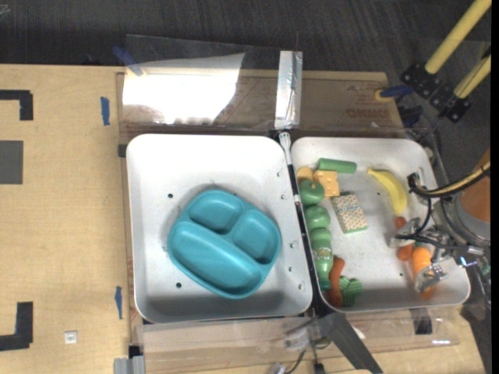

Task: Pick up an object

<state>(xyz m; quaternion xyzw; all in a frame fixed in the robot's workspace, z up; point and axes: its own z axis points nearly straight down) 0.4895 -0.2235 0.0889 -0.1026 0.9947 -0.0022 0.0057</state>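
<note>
- Orange plastic carrot-shaped toy [422, 260], the likeliest target by my reading, lies at the right edge of the right-hand shallow white bin [374, 283], touching or just beside the gripper [433, 271].
- Whether the toy sits between the fingers cannot be told; wires and metal parts crowd that corner, so their state is unclear and no hold can be claimed.
- Arm with its orange band [477, 205] reaches in low over the bin's right rim, which would explain why the nearest item is the one approached.
- One yellow plastic banana [391, 188] rests near the same rim, above the gripper and apart from it.
- One speckled tan sponge-like block [351, 213] lies near the bin's middle, apart from the rest.
- Along the left wall a packed column of toy food runs top to bottom: one green cylinder [337, 165], one small yellow-orange block [327, 183], a string of green rounded pieces [317, 220] too bunched to count, and a red-and-green piece [341, 285] at the bottom.
- One teal plastic divided plate [226, 242], with three compartments, sits alone in the left-hand white bin [156, 170].
- Both bins stand side by side, touching, on the tan board surface [54, 209].
</note>
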